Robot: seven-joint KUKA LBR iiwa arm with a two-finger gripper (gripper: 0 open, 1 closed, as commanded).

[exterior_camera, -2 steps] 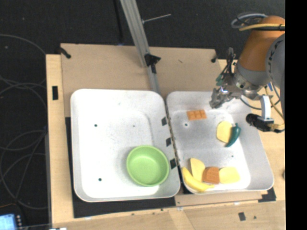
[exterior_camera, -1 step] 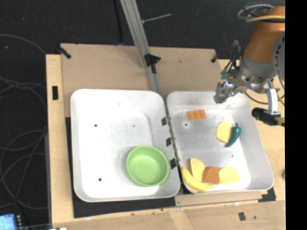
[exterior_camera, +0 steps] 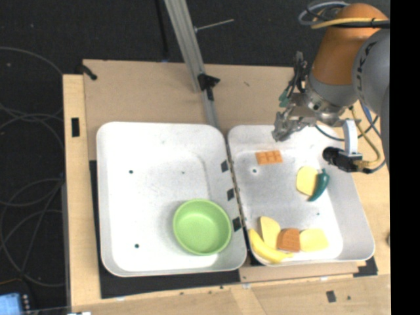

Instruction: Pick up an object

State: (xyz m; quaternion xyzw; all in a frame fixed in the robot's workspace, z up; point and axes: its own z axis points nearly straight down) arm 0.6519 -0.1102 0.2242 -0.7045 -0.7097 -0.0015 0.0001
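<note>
My gripper (exterior_camera: 283, 128) hangs over the back edge of the right bin (exterior_camera: 348, 209), just above and right of a small orange waffle-like piece (exterior_camera: 268, 157). Nothing shows between its fingers. Further right in that bin a yellow piece (exterior_camera: 305, 180) lies against a green pepper (exterior_camera: 319, 185). At the bin's front edge lie a banana (exterior_camera: 262, 249), a pale yellow slice (exterior_camera: 269, 229), a brown-orange piece (exterior_camera: 288, 240) and a yellow block (exterior_camera: 313, 239), all bunched together.
A green bowl (exterior_camera: 201, 226) sits in the front right corner of the left bin (exterior_camera: 131, 156). A grey metal post (exterior_camera: 187, 41) slants up behind the bins. The arm's orange band (exterior_camera: 341, 38) is at the upper right.
</note>
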